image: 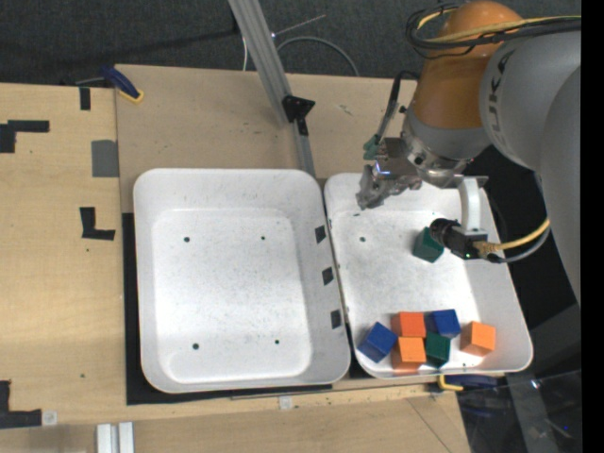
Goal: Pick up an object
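Tool (pixel 370 194) hangs above right bin (pixel 377 253), nothing between fingers

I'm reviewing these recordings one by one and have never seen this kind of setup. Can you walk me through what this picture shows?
This is one camera fixed above a workbench, looking down at a slant. The large grey and orange machine on the right is a robot arm. At its tip is the gripper, the part meant for grasping, which hangs over the far left corner of the right bin. I cannot tell how its jaws stand, and nothing is visibly held.

Two shallow white bins sit side by side. The right one holds small blocks: a green block alone near the middle, and a cluster along the near edge of blue, orange and green blocks. The left bin sits beside it.
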Robot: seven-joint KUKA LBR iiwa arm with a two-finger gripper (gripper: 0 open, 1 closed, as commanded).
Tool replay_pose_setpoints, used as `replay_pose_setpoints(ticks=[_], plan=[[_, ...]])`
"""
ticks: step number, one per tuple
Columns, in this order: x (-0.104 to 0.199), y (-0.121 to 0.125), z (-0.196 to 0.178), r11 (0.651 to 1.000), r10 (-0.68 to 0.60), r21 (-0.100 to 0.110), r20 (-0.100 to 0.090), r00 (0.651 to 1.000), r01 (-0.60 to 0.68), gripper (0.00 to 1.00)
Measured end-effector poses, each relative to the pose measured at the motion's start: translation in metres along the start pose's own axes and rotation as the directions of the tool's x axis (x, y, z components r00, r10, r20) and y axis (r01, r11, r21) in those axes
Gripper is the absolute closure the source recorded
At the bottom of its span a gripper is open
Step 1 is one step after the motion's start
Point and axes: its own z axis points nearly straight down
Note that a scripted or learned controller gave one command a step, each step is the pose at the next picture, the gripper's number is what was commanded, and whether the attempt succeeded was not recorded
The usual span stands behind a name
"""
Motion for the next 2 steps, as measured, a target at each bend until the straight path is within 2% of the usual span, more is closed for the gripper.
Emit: replay_pose_setpoints(ticks=[1,2], plan=[[0.048,0.009,0.015,1.000,0.001,0.002,0.001,1.000,-0.001,1.00],[0.099,0.026,0.007,1.000,0.000,-0.001,0.000,1.000,0.000,1.00]])
